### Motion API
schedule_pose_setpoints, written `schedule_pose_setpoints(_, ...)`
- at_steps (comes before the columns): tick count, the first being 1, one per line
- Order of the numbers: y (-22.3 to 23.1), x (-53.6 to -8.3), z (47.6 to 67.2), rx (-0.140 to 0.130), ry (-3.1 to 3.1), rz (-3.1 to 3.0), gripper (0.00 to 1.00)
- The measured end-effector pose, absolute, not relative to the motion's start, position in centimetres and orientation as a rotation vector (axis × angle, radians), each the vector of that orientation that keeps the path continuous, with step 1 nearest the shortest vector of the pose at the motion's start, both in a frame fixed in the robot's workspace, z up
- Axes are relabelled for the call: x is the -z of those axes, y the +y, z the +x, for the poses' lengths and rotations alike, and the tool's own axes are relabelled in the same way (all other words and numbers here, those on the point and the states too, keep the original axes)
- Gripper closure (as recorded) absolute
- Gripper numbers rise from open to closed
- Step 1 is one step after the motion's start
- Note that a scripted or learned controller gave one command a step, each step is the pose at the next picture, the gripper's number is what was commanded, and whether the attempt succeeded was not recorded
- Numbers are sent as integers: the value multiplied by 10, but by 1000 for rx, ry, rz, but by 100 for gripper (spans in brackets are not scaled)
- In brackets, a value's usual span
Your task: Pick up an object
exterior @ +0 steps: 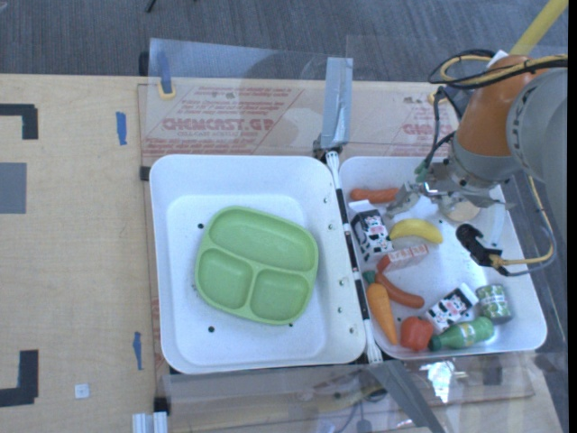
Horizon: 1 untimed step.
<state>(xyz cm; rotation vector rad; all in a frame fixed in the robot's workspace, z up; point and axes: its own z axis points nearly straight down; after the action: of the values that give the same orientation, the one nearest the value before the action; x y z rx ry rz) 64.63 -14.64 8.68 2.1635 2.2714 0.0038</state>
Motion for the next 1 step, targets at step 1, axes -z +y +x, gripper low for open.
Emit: schedule_pose_setpoints(1, -140, -86, 585, -2, 2288, 2151, 0)
